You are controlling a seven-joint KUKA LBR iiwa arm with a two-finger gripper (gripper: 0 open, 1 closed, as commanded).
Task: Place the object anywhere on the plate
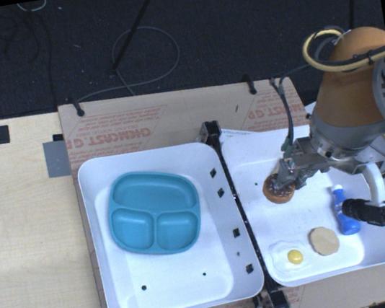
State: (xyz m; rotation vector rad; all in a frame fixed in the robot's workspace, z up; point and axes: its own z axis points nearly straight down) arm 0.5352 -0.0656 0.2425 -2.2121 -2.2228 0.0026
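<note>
Even overhead light is falling across the bench, leaving the two white bins bright and a little washed out, while the far floor with its cables is sinking into near black. Shadows are staying soft and short, a faint one lying under the blue divided plate. The orange band of the arm is looking slightly blurred and glowing. The whole frame is reading grainy and soft, with small details smearing.

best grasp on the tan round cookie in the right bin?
The tan cookie lies flat, so come straight down and pinch across its rim. Probably close along the bin's length: the fried egg and blue bottle flank it on the other axis.
</note>
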